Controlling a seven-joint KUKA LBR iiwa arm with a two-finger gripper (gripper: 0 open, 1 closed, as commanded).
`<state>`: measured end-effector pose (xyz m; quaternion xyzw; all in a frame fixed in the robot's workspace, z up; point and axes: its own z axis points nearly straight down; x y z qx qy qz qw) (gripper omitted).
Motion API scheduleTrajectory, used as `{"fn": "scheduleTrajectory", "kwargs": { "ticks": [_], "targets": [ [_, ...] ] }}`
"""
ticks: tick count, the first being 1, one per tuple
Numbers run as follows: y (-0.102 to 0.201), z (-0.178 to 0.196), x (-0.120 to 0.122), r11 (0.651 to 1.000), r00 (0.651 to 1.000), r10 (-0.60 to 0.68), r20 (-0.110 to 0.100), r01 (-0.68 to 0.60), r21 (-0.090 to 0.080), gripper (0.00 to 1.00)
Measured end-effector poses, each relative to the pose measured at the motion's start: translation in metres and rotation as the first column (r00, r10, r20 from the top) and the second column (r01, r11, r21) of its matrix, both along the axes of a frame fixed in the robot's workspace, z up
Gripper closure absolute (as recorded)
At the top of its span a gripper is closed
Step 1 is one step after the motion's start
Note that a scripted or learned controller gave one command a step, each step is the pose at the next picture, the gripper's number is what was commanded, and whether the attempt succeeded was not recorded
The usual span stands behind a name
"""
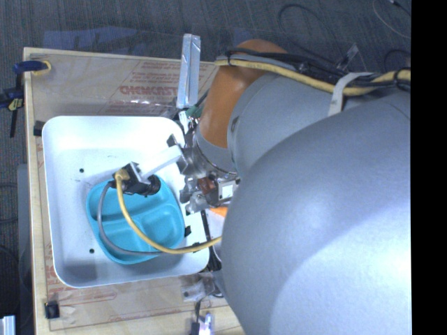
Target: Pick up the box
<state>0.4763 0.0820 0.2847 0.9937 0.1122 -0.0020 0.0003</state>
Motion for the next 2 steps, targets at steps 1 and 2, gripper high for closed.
{"fn": "scheduleTrajectory", "kwargs": {
  "ticks": [1, 2],
  "targets": [
    [0.001, 0.041, 0.012, 1.000, 1.000, -0.018, 0.003, 0.018, 0.001, 1.00],
    [0.022, -0.110, -0.002, 1.000, 1.000, -0.015, -0.006, 0.015, 0.002, 1.00]
  ]
}}
